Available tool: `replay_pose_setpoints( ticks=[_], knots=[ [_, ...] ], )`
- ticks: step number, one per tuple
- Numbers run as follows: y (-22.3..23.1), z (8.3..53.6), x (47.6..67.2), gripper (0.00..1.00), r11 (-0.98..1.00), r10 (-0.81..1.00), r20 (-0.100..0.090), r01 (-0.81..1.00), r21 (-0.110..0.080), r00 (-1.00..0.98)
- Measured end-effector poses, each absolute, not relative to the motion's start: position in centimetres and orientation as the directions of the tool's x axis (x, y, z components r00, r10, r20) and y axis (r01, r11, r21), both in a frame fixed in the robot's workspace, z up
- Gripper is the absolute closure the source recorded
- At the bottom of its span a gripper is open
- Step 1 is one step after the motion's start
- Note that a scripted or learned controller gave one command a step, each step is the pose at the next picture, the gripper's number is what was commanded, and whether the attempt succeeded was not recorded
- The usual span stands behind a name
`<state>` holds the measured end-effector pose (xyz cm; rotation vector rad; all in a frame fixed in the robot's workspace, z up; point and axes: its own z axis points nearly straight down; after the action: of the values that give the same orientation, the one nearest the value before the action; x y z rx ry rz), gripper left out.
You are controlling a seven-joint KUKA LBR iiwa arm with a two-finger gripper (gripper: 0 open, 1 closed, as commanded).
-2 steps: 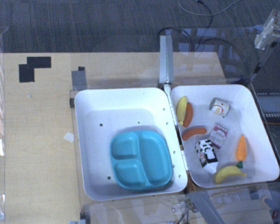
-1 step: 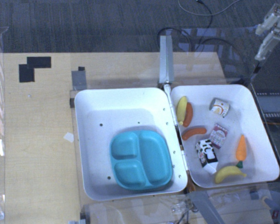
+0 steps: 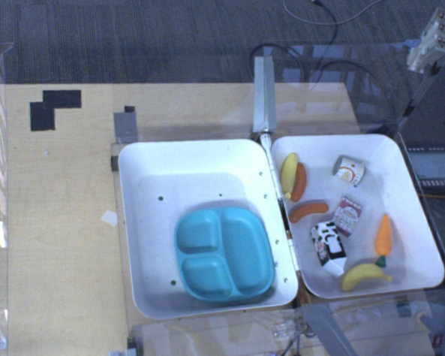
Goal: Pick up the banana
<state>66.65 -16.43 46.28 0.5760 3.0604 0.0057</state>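
A pale wooden bench fills the left and middle of the view, lit evenly with soft glare along its left edge. Near its far left corner lie two black patches, one stepped against the other. A small white scrap sits on the wood left of the bins. A grey metal post stands at the far edge, with a shorter grey bracket to its left. Beyond the bench lies dark blue-grey carpet, where a thin cable loops near the top. Clear panels stand at the right side.
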Motion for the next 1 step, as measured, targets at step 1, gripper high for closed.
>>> replay_pose_setpoints(
  ticks=[1],
  knots=[
    [-16.43, 46.28, 66.65, 0.00, 0.932, 0.363, -0.026, 0.363, 0.009, -0.931]
  ],
)
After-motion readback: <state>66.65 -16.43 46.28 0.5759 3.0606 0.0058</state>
